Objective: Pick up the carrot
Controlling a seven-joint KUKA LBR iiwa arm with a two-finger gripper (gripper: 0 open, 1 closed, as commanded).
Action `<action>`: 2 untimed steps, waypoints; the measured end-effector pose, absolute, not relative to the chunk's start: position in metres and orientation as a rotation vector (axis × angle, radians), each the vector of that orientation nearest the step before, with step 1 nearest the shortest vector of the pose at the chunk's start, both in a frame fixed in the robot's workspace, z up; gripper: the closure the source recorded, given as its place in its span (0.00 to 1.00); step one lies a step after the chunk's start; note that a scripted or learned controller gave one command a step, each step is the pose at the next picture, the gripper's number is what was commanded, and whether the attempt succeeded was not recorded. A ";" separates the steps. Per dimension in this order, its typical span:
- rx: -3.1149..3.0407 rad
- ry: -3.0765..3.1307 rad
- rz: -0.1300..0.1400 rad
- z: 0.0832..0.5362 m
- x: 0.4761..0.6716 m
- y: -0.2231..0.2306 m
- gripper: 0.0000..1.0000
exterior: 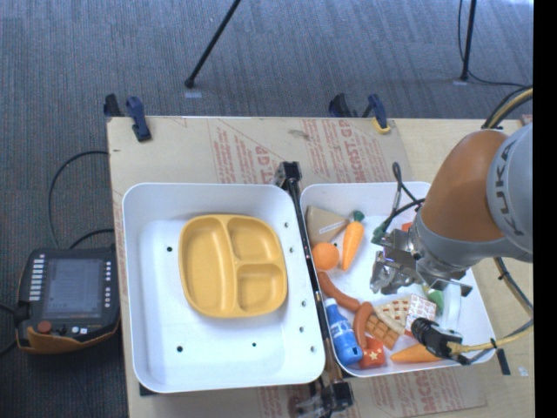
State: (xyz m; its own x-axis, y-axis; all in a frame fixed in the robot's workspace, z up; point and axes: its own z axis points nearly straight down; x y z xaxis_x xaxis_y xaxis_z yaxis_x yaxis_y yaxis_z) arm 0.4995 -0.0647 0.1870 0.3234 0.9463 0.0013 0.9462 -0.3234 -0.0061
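1. I see the carrot point(352, 243), orange with a green top, lying free in the right bin point(452, 190).
2. The gripper point(390, 273) hangs just right of the carrot; I can't tell its opening.
3. A plywood tabletop point(218, 146) stands on grey carpet point(87, 42).

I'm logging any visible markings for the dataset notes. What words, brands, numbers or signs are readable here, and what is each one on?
"KU", cut off, in dark letters on the arm: the readable part of the maker's name.
Red printing on the cardboard under the bins: upside down, too faint to read.
Screen of the pendant: too small to read.
Blue tube: markings unreadable.
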 end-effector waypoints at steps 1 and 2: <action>-2.736 -1.542 0.001 0.334 0.601 -0.029 1.00; -2.734 -1.542 0.004 0.334 0.601 -0.029 0.00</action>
State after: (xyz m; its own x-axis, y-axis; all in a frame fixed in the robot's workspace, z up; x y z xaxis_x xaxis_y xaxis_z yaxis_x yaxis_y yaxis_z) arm 0.6008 -0.0289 0.3336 0.5172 0.8558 -0.0012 0.8558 -0.5172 -0.0030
